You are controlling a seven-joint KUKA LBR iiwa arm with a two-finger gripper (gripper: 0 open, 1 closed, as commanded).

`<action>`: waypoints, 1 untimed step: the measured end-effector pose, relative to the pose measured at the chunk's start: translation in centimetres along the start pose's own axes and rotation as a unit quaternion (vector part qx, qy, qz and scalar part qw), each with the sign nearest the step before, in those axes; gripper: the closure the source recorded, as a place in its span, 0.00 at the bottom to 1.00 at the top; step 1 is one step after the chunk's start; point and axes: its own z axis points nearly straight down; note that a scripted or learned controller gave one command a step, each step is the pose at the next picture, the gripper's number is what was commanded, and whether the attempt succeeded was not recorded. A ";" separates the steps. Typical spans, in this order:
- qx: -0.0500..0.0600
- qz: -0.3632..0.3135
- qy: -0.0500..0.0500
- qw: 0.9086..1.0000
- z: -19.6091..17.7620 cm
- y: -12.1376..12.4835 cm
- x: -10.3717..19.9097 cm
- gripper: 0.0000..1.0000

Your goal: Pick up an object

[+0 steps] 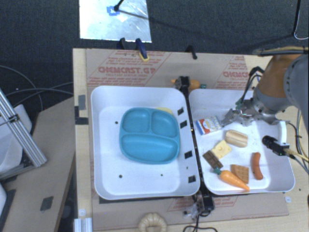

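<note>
Single fixed camera, mounted above the bench (82,144), looking down at a slant. Takes in both white bins (104,144) whole, moderately far. Arm (285,83) enters from right of the bins.

bins (104,144): smooth white plastic | blue tray (148,134): matt plastic | bench board (159,64): printed cardboard, probably

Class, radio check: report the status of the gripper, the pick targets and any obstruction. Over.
Gripper low in right bin, holding nothing visible. Bread roll and cheese lie just below it, untouched. Carton lies beside the gripper.
</note>
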 end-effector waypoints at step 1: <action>-0.003 -0.001 -0.001 1.000 -1.5 0.2 0.0 1.00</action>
